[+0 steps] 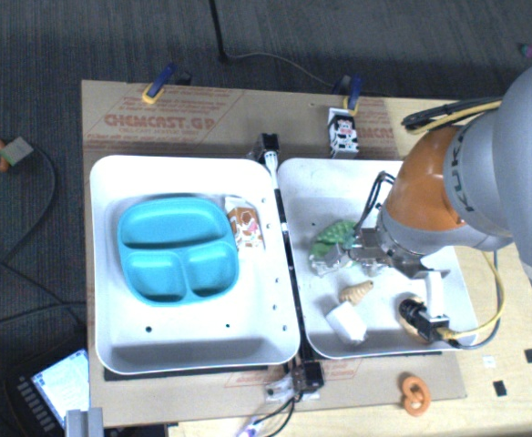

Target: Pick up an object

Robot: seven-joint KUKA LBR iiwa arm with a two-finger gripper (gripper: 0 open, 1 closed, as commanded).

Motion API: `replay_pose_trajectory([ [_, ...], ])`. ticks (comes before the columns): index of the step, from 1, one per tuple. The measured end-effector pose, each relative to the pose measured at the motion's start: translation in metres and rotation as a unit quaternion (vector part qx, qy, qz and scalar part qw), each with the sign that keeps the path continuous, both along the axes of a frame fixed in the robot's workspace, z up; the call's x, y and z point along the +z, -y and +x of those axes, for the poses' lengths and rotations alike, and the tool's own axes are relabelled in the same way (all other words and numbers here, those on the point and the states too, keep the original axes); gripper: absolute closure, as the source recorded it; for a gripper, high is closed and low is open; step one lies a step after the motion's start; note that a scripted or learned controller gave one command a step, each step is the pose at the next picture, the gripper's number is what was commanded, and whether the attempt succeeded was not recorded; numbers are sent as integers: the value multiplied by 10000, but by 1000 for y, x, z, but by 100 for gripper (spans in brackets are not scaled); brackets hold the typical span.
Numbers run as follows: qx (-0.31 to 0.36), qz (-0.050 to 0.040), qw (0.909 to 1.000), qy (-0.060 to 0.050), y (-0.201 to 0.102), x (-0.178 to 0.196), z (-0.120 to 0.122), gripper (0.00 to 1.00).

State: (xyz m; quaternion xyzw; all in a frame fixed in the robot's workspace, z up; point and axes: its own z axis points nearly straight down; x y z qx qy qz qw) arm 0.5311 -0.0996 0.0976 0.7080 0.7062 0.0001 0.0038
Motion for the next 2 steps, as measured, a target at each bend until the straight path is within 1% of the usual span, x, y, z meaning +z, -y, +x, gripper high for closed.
replay_pose_trajectory([
  [1,7,2,10000,43,-2,-9,-43,0],
  [2,-2,-9,10000,40,-1,0,-44,100],
])
